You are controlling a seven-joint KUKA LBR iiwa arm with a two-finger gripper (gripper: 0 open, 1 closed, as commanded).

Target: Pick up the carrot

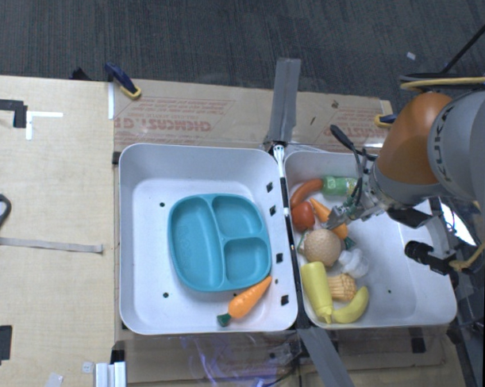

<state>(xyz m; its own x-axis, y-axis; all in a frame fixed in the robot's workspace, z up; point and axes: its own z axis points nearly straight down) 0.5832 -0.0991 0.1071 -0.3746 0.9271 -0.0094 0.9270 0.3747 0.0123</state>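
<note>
- Camera view: the carrot (250, 299) lies in the left bin (138, 225), at its near edge, just beside the lower right corner of the blue divided plate (219, 241), its green top pointing toward the bin's front wall.
- The claw (347, 214) is down in the right bin (429, 302), among the toy food there: a red tomato (303, 215), a round tan ball-like item (321, 247), a yellow corn cob (342, 287) and a banana (351, 308). Whether the claw is apart or together I cannot tell; the clutter and the wrist hide it.
- Progress, as I judge it: nothing done yet. The carrot rests untouched, well apart from the claw, and the divider wall between the bins stands between them. Left to do: cross to the left bin, come down over the carrot, close and lift.
- Writing: the cardboard on the surface (43, 221) behind the bins carries red print, seen reversed and too faint to read with confidence.
</note>
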